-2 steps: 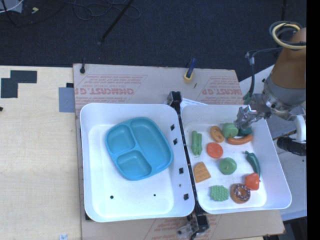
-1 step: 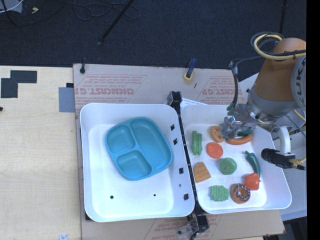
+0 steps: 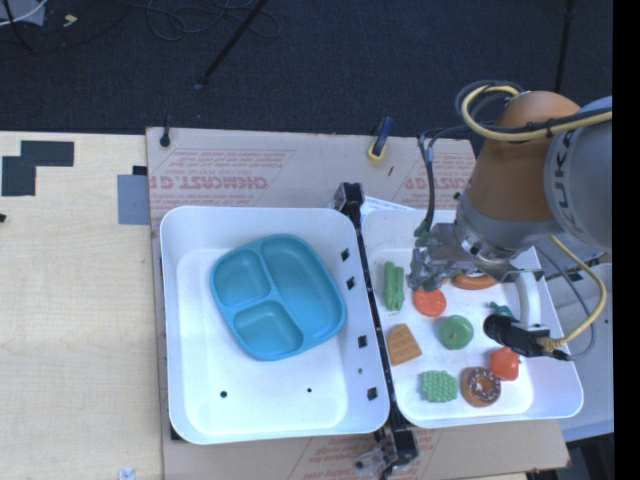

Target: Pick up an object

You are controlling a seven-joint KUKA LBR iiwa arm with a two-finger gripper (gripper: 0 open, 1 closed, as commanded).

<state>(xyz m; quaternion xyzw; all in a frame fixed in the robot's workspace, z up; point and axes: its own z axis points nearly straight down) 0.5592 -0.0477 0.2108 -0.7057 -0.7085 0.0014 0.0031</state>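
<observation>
Two shallow white bins sit side by side on a cardboard sheet in the middle of the frame. The left bin point(image 3: 190, 388) holds a blue three-compartment plate point(image 3: 276, 294), lying toward its upper centre, with bare white floor around it, widest along the lower edge and the left wall.

The right bin point(image 3: 560, 400) is crowded. A green pickle-like piece point(image 3: 393, 286) lies upright in the frame near the bin's left wall. To its right a red tomato-like piece point(image 3: 431, 303) sits directly under the gripper point(image 3: 432, 266), which hangs over the upper-middle of the bin; its dark fingers point down at the tomato, but whether they are spread or closed, or touching it, cannot be told from this angle. Right of the tomato, an orange slice point(image 3: 474, 281) is partly hidden by the wrist. Lower down are a tan cracker-like square point(image 3: 404, 344), a green round cup-like piece point(image 3: 456, 332), a knobbly green piece point(image 3: 437, 386) and a chocolate doughnut point(image 3: 481, 387) near the bottom rim, and a small red piece point(image 3: 505, 365) beside a black part of the arm's attachment.

The arm point(image 3: 525, 173), with its orange band, covers the bin's upper right corner. Free floor in this bin is limited to narrow gaps between pieces and a strip along the right wall.
</observation>
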